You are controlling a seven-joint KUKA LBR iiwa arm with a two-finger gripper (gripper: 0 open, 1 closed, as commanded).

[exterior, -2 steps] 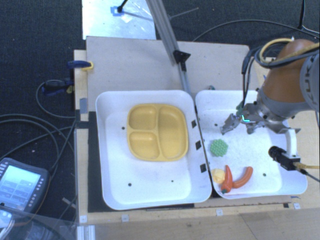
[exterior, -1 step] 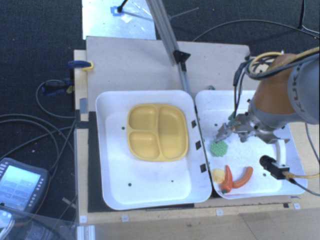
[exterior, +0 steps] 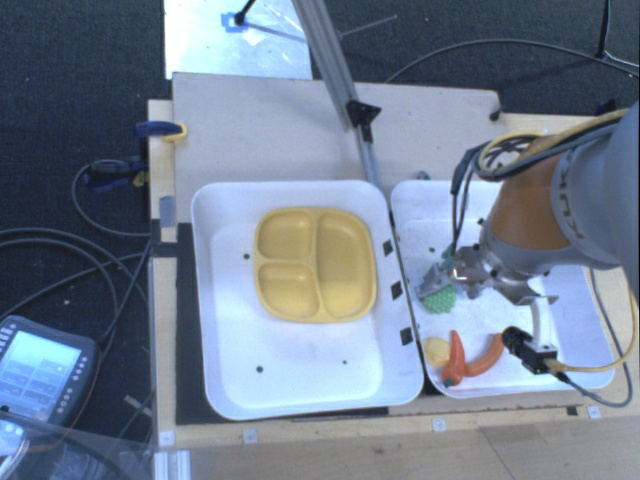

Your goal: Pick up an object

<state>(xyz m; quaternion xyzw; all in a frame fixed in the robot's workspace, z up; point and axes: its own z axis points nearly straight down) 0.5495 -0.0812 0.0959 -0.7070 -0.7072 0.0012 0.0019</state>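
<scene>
- The gripper (exterior: pixel 441 286) sits low in the right bin (exterior: pixel 420 213), near that bin's left wall, with the grey arm (exterior: pixel 590 193) and its orange band (exterior: pixel 525 213) reaching in from the right.
- Its metal tips lie right over a small green object (exterior: pixel 438 301); whether they are spread or closed on it cannot be told from this angle, and nothing shows the green object lifted.
- Just below the green object, near the right bin's front edge, lie a small yellow piece (exterior: pixel 436 351) and an orange curved object (exterior: pixel 478 358); the two touch or nearly touch.
- A black connector (exterior: pixel 525 349) on a yellow cable hangs over the right bin beside the orange curved object.
- The left bin (exterior: pixel 300 368) sits just beside the right bin, their walls side by side.
- In the left bin rests a yellow divided plate (exterior: pixel 313 264) with three compartments, lying flat toward the bin's upper middle.
- On the dark floor at lower left lies a handheld pendant (exterior: pixel 35 368) with a lit screen; its writing is too small to read.
</scene>
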